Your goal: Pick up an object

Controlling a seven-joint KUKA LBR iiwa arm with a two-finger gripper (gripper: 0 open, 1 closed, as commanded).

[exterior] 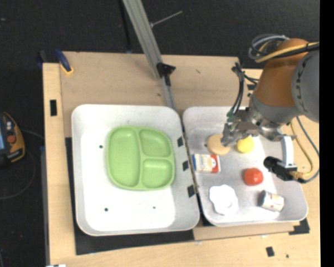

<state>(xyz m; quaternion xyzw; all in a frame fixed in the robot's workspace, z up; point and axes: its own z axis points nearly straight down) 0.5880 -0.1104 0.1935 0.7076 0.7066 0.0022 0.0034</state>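
Two shallow white bins, and the grey two-finger gripper [229,133] is down in the right-hand white bin [300,204].
Its tip touches the tan round biscuit-like piece [216,145]; jaw state: cannot tell. Beside that piece: yellow ball [245,144]; below: red-and-white carton [206,163], label unreadable.

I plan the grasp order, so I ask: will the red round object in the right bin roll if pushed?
The red round object looks ball-like, so it would probably roll. It seems smooth, so possibly slippery. It lies apart from its neighbours, so nothing would stop it early.
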